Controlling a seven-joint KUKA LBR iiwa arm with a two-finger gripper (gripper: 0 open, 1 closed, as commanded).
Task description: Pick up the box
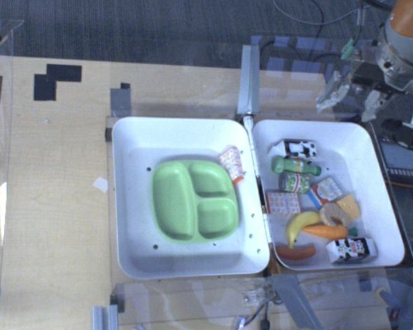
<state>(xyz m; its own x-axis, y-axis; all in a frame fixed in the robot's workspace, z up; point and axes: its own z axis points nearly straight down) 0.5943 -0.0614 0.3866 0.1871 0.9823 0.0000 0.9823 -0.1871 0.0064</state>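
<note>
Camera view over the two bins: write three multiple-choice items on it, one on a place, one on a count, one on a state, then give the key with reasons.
1. Where does the green tray lie?
A. in the left bin
B. in the right bin
C. on the bench

2. How many black-and-white cartons are in the right bin?
A. none
B. one
C. two

3. Where is the gripper?
A. down among the food
B. raised beyond the right bin's far edge
C. over the green tray

Key:
1 A, the tray sits inside the left bin.
2 C, one carton lies at the far end, another carton at the near end.
3 B, it hangs past the far rim, touching nothing.
</note>
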